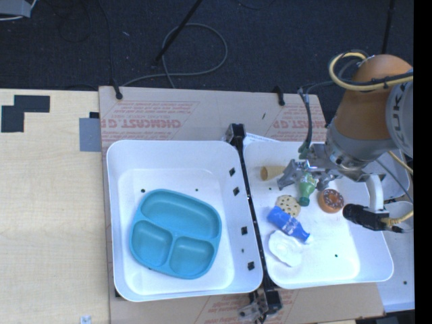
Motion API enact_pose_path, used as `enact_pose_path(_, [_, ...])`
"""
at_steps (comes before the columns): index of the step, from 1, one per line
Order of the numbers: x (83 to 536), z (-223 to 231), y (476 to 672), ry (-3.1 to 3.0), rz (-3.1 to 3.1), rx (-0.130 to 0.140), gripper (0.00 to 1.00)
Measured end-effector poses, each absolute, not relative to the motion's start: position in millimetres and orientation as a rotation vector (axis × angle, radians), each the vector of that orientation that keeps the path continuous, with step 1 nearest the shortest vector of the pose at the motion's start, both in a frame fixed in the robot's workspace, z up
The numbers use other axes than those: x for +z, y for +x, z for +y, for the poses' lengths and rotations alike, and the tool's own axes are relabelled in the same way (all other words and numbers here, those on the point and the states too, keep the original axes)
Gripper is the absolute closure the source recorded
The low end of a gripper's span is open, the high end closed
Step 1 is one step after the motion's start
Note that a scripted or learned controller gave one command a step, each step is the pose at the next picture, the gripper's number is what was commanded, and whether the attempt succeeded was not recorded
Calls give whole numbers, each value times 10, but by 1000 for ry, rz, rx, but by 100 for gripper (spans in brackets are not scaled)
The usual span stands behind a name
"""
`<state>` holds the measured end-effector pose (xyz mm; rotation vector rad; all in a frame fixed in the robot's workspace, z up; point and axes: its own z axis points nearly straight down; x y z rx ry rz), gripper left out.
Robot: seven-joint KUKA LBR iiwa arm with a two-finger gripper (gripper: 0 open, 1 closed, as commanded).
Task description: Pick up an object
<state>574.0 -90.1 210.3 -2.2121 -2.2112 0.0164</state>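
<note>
Nearest the lens, a blue divided plate point(175, 233) lies in the left bin point(125, 160), while over the right bin point(378, 265) the gripper point(305, 174) is clamped on a green bottle point(307, 188), beside a cookie point(287, 205), doughnut point(331, 200) and blue bottle point(289, 224).

Bench point(47, 235) bears two white bins point(121, 181), side by side.

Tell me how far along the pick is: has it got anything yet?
Nothing looks lifted yet: the blue bottle, cookie, donut and white cloth all lie in the right bin. In hand: the gripper is down over a green object, but I can't tell if it is gripped. Left: secure it and lift.
</note>
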Motion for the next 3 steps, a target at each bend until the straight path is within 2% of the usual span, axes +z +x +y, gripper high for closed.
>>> enact_pose_path(1, [2176, -903, 5767, -2217, -2220, 3, 0])
enact_pose_path(2, [1545, -902, 5806, -2216, -2217, 8, 0])
enact_pose_path(3, [1101, -902, 5834, -2217, -2217, 7, 0])
